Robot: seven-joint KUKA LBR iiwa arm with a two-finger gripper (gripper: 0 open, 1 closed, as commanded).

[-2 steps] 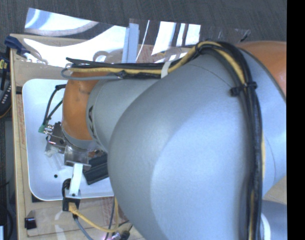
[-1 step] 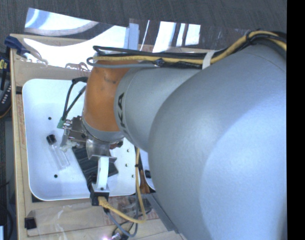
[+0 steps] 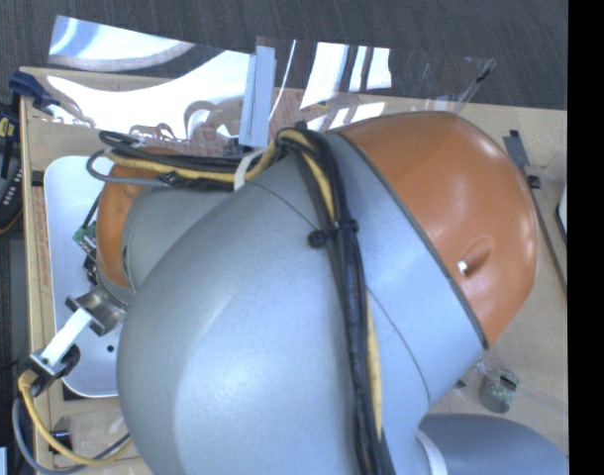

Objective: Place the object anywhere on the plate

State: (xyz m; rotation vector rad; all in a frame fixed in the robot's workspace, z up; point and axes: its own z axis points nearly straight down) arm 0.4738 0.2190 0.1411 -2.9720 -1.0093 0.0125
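While one arm point(image 3: 282, 334) looms, one bin point(image 3: 62, 191) peeks.

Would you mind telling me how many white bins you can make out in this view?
1: a white bin shows at the left edge, its rim curving beside the arm. The arm covers most of the bench, so a second bin may be hidden beneath it.

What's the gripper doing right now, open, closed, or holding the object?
Gripper: cannot be told. The arm reaches over the left bin and its grey and orange body covers the end that would carry the object.
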